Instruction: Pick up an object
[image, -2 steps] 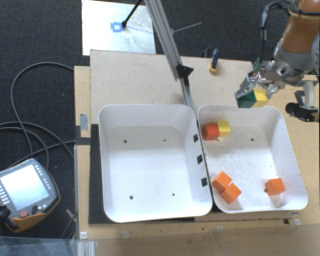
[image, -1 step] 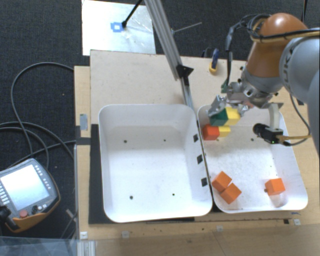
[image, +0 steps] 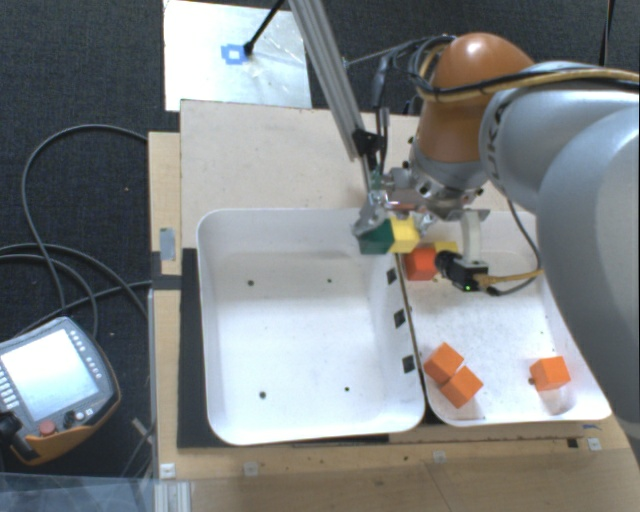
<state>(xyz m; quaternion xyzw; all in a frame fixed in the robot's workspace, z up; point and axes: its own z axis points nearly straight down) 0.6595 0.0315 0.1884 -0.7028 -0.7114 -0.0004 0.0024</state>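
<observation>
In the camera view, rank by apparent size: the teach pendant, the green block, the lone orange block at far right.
1. teach pendant, clearly largest.
2. and 3. lone orange block and green block look alike; the green one is partly hidden by the gripper.

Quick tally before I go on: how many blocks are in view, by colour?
Orange blocks: 4
Yellow blocks: 1
Green blocks: 1
Total: 6
</observation>
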